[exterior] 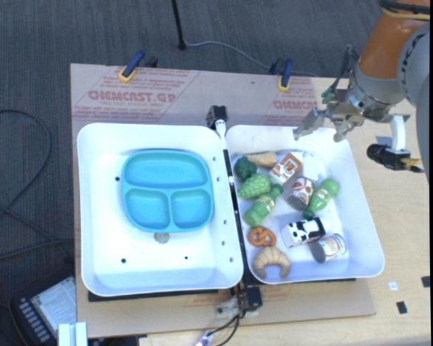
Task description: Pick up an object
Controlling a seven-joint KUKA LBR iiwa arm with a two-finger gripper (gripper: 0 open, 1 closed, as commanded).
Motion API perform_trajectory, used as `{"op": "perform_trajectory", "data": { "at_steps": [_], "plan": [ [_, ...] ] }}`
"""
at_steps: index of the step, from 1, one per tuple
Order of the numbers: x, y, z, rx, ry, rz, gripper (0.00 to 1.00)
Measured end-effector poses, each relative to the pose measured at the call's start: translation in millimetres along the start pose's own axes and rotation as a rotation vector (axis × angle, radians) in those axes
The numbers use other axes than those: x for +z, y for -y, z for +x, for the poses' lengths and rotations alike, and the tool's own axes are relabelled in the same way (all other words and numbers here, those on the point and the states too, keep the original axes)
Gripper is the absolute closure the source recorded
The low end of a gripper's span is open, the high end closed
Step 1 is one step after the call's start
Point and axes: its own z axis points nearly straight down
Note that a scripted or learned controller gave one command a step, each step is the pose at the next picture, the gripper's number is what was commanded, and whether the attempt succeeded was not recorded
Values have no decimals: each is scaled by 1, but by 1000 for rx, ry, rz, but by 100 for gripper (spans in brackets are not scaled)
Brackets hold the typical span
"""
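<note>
KUKA iiwa arm, grey with an orange band
A broad orange ring tops the rounded grey wrist housing, which narrows to a darker metal flange; below it sits a grey two-finger gripper with slim pale fingers, small green and red marks near its base

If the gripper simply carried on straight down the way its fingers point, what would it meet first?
Probably the right bin's bare white floor near its far rim, just beyond the toy can. The open gripper hangs above it; depth is uncertain.
</note>
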Motion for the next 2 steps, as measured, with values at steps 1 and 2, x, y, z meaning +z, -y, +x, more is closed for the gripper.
{"op": "perform_trajectory", "data": {
  "at_steps": [1,2],
  "plan": [
    [99,-4,65,0,2,-2,0],
    [112,60,31,1,1,-7,0]
  ]
}}
